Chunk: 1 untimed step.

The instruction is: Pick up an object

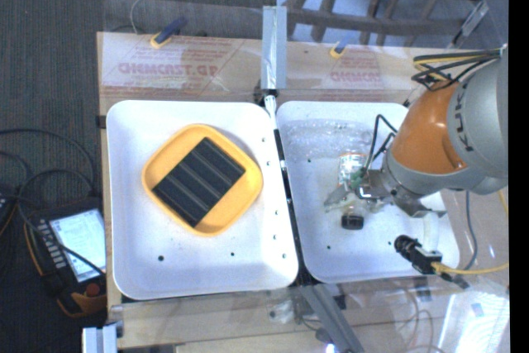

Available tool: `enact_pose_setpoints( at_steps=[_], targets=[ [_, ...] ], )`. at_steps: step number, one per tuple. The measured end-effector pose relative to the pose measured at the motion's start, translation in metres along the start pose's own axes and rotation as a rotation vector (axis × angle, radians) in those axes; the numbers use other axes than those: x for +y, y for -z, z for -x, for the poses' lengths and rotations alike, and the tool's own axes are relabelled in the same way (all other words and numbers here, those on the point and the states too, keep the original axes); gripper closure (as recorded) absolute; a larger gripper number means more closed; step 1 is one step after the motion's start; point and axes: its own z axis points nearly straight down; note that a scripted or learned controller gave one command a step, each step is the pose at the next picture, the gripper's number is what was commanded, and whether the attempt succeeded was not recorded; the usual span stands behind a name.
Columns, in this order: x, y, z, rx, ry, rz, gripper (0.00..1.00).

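A single fixed camera is mounted above the desk (190, 66) and looks down at a slant from moderate height, framing the left bin (132, 260) and right bin (322, 256) side by side, with the arm (446, 136) entering from the view's right.

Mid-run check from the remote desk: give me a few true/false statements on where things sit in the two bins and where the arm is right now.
1. The yellow dish with the black ribbed insert lies in the left bin. True.
2. The arm's orange band is over the left bin. False: it is over the right bin.
3. A small black object lies on the right bin's floor, near the gripper. True.
4. The yellow dish touches the small black object. False: they lie in separate bins, apart.
5. A clear crumpled item with green on it lies in the right bin. True.
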Motion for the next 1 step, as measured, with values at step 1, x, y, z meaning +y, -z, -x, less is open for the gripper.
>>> enact_pose_setpoints(
  at_steps=[1],
  targets=[
    [0.0001,0.0089,-0.0009,0.002,0.001,-0.002,1.0]
  ],
)
